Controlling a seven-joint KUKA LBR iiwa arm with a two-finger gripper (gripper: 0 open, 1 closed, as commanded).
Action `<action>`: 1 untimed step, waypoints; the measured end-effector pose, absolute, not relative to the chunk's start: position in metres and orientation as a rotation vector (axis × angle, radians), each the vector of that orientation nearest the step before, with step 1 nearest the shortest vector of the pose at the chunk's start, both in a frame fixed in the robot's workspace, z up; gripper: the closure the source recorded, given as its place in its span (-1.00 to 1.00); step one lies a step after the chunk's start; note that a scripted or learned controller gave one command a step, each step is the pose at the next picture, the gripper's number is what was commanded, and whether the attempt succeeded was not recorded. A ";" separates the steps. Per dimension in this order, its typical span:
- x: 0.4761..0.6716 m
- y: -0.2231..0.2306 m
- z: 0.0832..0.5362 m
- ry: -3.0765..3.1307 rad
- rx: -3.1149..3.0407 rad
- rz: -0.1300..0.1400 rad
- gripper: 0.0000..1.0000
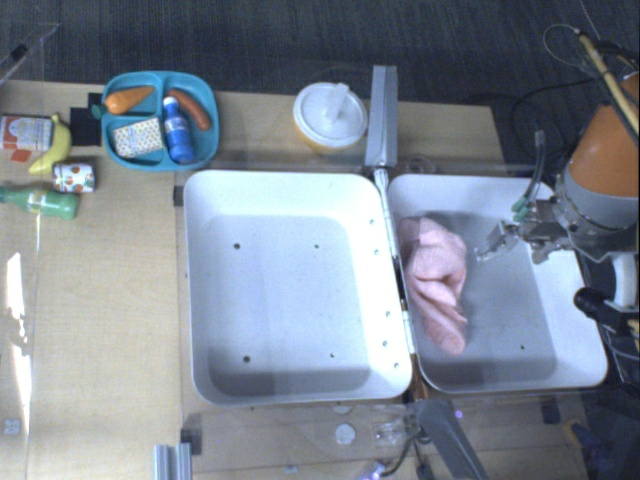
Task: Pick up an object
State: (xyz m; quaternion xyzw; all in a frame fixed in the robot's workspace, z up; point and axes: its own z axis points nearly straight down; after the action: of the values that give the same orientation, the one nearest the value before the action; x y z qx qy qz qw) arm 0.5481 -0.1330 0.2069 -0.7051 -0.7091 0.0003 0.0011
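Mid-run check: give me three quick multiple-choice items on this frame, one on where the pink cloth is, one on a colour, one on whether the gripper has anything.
1. The pink cloth lies in: A) left bin B) right bin C) blue tray
2. The sectioned tray at the bench's far left is: A) blue B) red C) white
3. The gripper is: A) clamped on the cloth B) apart from the cloth, holding nothing C) over the left bin

Answers: 1 B, cloth sits against that bin's left wall. 2 A, its rim is blue. 3 B, bare bin floor shows between fingertips and cloth.

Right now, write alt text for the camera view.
A pink cloth lies crumpled in the right bin, with the gripper just right of it. The left bin sits beside it; a blue tray holds toy food.
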 end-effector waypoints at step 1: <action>0.550 -0.132 0.215 -2.230 -2.209 0.000 1.00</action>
State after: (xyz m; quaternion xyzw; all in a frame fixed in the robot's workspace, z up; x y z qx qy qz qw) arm 0.5496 -0.1321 0.2154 -0.7038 -0.7104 0.0001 0.0013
